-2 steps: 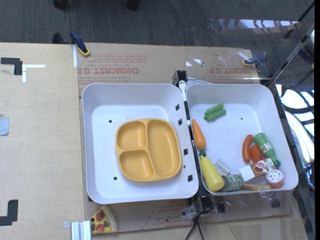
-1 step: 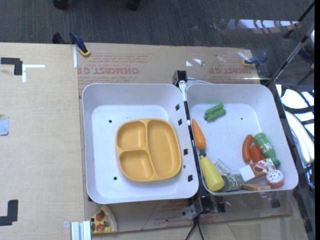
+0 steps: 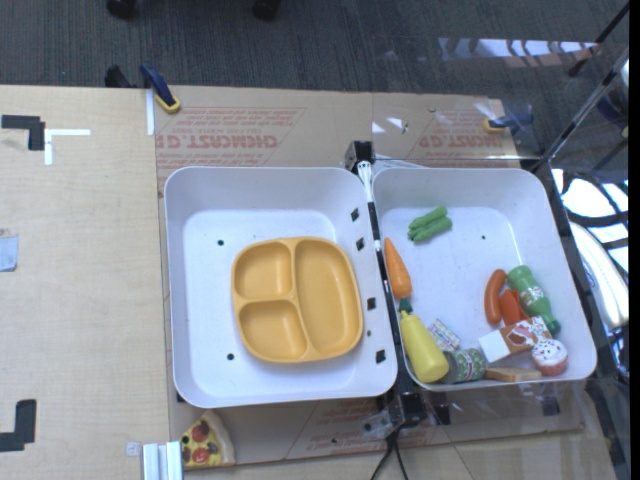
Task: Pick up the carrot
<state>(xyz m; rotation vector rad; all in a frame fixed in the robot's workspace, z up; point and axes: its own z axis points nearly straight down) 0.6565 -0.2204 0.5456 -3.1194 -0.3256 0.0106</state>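
The carrot (image 3: 397,269) is orange with a green stub at its lower end. It lies lengthwise along the left wall of the right bin (image 3: 470,193), just above a yellow bottle-shaped toy (image 3: 422,349). Nothing touches the carrot from above.
A yellow three-compartment plate (image 3: 297,298) sits in the left bin (image 3: 190,268). The right bin also holds green pea pods (image 3: 430,224), a red sausage (image 3: 494,297), a green bottle (image 3: 531,296) and several small toys at its lower right corner. A pizza slice toy (image 3: 204,443) lies on the bench below the left bin.
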